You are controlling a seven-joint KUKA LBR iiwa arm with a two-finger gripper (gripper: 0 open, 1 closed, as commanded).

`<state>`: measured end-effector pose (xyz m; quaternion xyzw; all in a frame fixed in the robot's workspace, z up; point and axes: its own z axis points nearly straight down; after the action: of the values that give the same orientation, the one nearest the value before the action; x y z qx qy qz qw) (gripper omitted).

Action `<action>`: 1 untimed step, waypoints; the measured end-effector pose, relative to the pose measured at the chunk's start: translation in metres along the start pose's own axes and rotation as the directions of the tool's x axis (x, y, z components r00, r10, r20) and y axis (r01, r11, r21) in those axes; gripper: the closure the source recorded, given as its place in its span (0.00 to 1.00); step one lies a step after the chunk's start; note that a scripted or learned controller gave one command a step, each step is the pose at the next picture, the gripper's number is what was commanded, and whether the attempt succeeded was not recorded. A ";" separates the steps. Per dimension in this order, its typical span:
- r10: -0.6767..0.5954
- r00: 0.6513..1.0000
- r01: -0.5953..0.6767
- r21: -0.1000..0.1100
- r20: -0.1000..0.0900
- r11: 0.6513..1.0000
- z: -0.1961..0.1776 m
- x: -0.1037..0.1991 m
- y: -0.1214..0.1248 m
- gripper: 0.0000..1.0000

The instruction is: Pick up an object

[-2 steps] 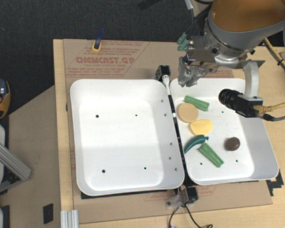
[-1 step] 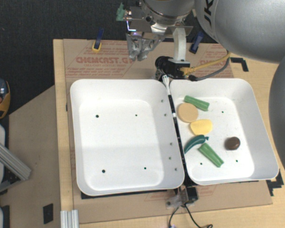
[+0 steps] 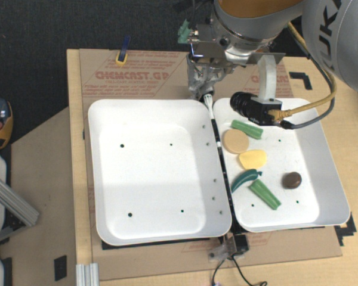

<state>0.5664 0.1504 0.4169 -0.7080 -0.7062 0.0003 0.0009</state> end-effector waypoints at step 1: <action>-0.006 1.000 0.006 -0.009 -0.002 1.000 -0.045 0.040 0.028 1.00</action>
<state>0.5943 0.1906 0.4618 -0.7057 -0.7085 -0.0036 -0.0016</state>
